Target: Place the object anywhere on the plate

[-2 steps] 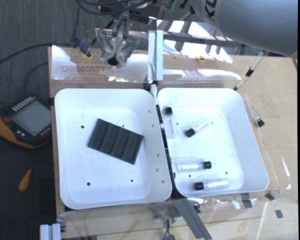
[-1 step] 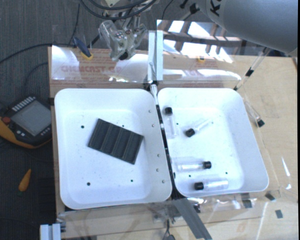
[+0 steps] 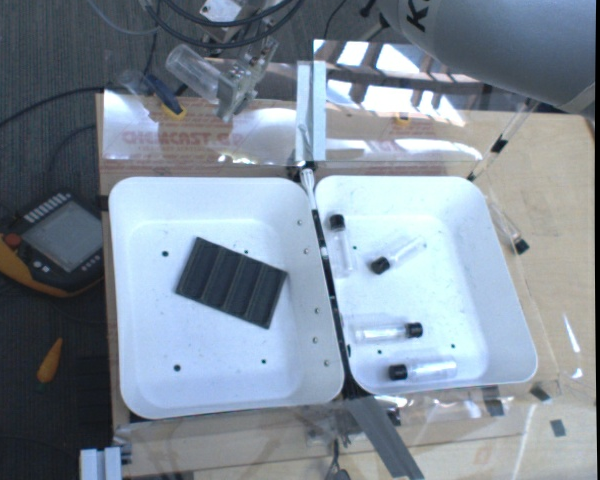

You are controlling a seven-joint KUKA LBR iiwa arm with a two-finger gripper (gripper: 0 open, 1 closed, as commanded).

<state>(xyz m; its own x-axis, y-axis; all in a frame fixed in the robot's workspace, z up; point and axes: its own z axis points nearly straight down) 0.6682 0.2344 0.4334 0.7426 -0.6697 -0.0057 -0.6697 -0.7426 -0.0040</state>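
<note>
1. Vials: you had four clear ones with black caps, all lying in the right bin (image 3: pixel 500 268). One vial (image 3: pixel 336 240) lay against the bin's left wall, a second (image 3: pixel 396 255) near the middle, a third (image 3: pixel 385 330) lower down, and the fourth (image 3: pixel 421 371) near the bottom edge.
2. You had one dark ribbed plate (image 3: pixel 230 282), lying tilted in the left bin (image 3: pixel 140 368) with nothing on it.
3. Both white bins sat touching side by side on a pale wooden bench (image 3: pixel 555 218). Dark carpet lay to the left, with a teach pendant (image 3: pixel 52 243) and cables (image 3: pixel 195 8) on it.
4. Your gripper (image 3: pixel 242 73) hung at the upper middle of the frame, above the bench's far edge and well apart from the plate.
5. You could not tell whether the gripper was open or closed. A clear tube-like thing (image 3: pixel 193 68) showed just beside it, too blurred to name. The grey arm (image 3: pixel 500 18) was cut off at the upper right.
</note>
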